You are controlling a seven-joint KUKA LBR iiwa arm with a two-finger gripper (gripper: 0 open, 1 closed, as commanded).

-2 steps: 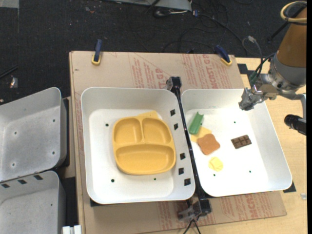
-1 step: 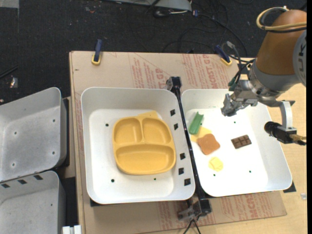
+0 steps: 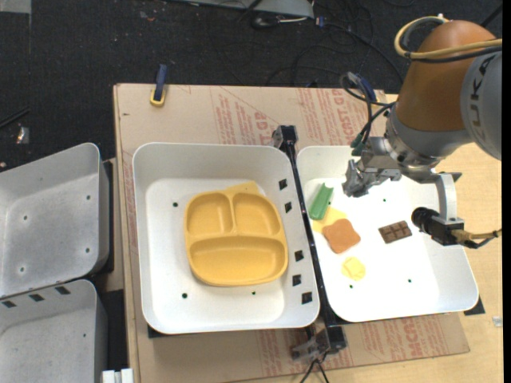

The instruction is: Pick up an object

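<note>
Green plastic block (image 3: pixel 321 200) lies loose centre-right in right white bin (image 3: pixel 455 290), nearest grey two-finger gripper (image 3: pixel 357 183) hovering beside; finger state cannot tell.

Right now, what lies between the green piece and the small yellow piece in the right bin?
In the camera view, the orange piece lies between the green piece and the yellow piece, on the right bin floor.

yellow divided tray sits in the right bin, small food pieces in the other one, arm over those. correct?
Not quite. The camera view shows the yellow divided tray in the left bin, not the right. The small food pieces, among them the green piece and the brown square, lie in the right bin, with the gripper over them.
</note>
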